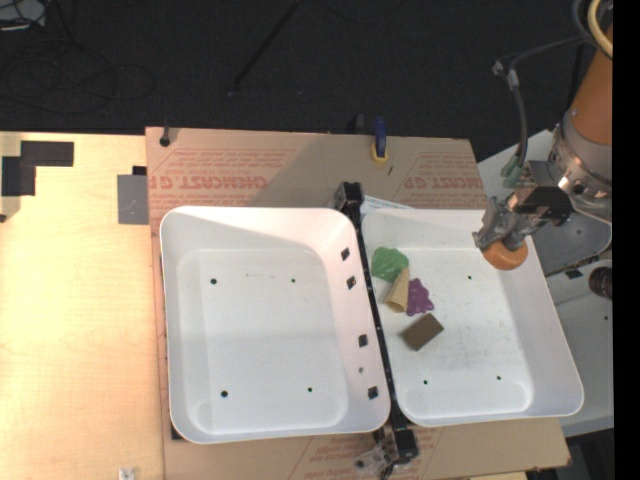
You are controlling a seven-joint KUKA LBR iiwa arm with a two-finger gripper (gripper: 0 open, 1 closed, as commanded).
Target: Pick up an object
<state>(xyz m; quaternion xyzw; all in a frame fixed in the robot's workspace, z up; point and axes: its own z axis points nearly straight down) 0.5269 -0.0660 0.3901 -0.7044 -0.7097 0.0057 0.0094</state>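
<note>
An orange ball [506, 255] sits right at the tip of the tool [500, 236], up over the far right edge of the right bin [520, 388]. The tool's dark fingers appear pinched on the ball's top, the ball showing just below them. The arm [590, 118] comes in from the right, its orange band visible above the wrist.

Down in the right bin, near the divider, a small cluster lies close together: a green lump [389, 262] at the far side, a tan cone [398, 290] just beside it, a purple piece [418, 295] touching the cone, and a brown block [423, 331] a little nearer the camera, slightly apart.

The left bin [190, 258] lies alongside, its rim meeting the right bin's at black clips [362, 340]. Both bins rest on a cardboard sheet [300, 168] on the bench [70, 318].
</note>
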